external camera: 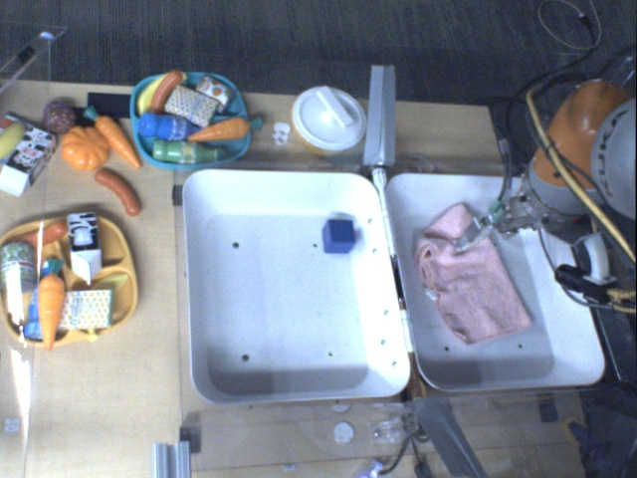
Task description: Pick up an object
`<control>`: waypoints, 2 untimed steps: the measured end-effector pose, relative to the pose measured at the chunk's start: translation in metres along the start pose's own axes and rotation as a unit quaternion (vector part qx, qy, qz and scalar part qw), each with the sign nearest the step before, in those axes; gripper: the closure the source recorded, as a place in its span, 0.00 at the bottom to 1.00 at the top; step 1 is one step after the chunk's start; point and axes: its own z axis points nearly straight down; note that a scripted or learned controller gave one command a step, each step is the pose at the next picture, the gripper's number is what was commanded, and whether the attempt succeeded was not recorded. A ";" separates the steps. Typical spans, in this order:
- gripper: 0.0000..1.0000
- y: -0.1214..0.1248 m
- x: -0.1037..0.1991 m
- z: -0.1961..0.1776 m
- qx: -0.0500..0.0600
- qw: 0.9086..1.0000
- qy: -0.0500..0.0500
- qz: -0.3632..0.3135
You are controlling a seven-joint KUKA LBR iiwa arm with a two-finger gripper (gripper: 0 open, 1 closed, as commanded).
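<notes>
A pink cloth [472, 285] lies crumpled in the right bin [567, 366]. A small blue cube [339, 235] sits in the left bin [249, 366], near its far right corner. My gripper [478, 233] reaches in from the right and is down at the cloth's far upper edge, touching or just above the fabric. The tip is small and partly lost against the cloth. The grey arm and its orange band [577, 118] stand over the right bin's far right corner.
Beyond the bins stand a blue bowl of toy food [189, 119] and a yellow tub with a white lid [328, 119]. A yellow plate of toys [68, 282], a toy pumpkin [84, 147] and a sausage [119, 191] lie to the left. Cables hang at the right.
</notes>
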 end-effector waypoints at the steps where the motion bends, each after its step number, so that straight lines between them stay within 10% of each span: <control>1: 0.00 0.044 -0.001 0.001 0.008 0.999 0.003 -0.040; 2: 0.00 0.040 -0.009 0.001 0.010 0.995 0.006 -0.100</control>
